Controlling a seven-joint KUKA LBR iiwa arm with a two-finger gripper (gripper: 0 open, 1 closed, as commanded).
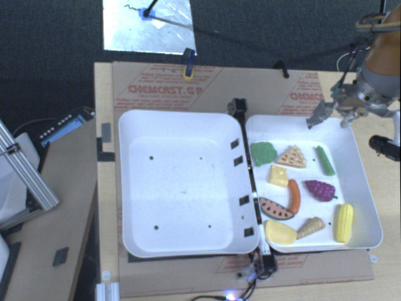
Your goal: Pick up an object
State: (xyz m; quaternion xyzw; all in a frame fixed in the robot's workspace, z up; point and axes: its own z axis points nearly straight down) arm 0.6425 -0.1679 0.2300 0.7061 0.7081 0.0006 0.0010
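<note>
The right white bin [366,196] holds several toy foods: a green leafy piece [264,152], a waffle wedge [292,157], a green bean [324,160], a cheese cube [279,175], an orange sausage [294,195], purple grapes [320,189], a watermelon slice [276,209], a corn cob [343,222], an ice-cream cone [311,227] and a yellow lemon [281,232]. My gripper [329,119] hangs above the bin's far right corner, beyond the green bean. It is open, with nothing between its fingers.
The left white bin [125,168] sits beside the right one, with black clips [241,162] along their shared edge. A yellow-blue clamp [188,64] and a shiny sheet [147,17] lie behind. A metal rail [22,168] stands at far left.
</note>
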